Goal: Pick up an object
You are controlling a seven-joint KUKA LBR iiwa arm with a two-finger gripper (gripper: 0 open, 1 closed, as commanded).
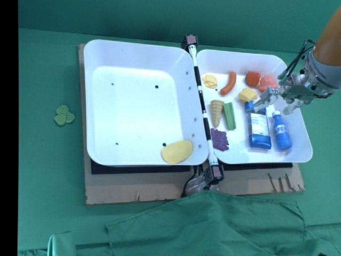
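End effector [270, 101] hangs over the right bin [298, 152], near its right edge, fingers spread and gripping nothing. Directly beneath lie a blue flat bottle [259, 127] and a smaller blue bottle [281, 132], side by side.

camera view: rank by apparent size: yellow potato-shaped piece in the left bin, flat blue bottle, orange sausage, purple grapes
1. flat blue bottle
2. yellow potato-shaped piece, close to the bottle in area, so the top two are unsure
3. orange sausage and purple grapes look about alike; not ranking them
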